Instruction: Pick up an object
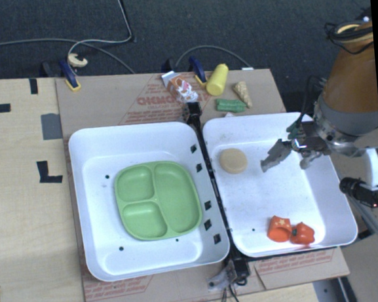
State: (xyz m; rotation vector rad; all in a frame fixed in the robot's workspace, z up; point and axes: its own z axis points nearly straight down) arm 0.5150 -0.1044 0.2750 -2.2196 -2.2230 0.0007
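Gripper (288, 155) at frame right, fingers spread apart, empty, above right bin (328, 237); tan round piece (233, 161) just left of it, looks light, firm, smooth; pinch across its width, likely slippery

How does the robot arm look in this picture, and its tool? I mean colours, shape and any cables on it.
The arm is bulky and rounded, with a broad orange band above a grey wrist section. The tool at its end is dark grey metal with two thin fingers. A black fitting sits lower on the arm's side, next to a white part. A thin dark cable loops over the orange band near the top.
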